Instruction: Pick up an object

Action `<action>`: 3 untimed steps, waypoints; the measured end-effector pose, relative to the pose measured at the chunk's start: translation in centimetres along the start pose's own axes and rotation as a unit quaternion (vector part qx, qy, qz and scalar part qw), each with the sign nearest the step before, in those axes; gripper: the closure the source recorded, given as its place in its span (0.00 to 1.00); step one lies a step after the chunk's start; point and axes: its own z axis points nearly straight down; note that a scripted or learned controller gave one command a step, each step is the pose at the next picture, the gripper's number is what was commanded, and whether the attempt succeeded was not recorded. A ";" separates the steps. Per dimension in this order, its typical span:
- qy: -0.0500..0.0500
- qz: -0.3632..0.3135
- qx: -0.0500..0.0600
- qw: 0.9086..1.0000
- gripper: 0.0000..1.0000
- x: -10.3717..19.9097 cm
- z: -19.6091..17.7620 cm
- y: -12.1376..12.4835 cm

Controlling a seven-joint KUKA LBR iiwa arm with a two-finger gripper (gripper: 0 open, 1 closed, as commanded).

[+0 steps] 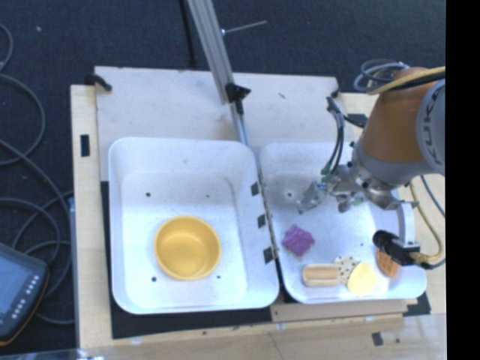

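Note:
In the right bin [289,167], my gripper [327,202] hangs over the middle of the floor, open, with nothing between its fingers. A purple lumpy object [298,240] lies just below and left of it, apart from the fingers. Along the bin's front edge sit a tan roll-shaped object [321,275], a small white dotted piece [344,265] and a pale yellow object [363,278]. An orange object [388,264] lies at the front right, partly hidden.
The left bin [131,163] holds a yellow bowl [187,247] near its front. A slanted metal pole [214,43] rises behind the divide between the bins. The grey and orange arm [397,133] covers the right bin's far right side.

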 end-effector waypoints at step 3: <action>-0.001 0.002 0.003 1.000 0.00 -1.0 10.4 -0.3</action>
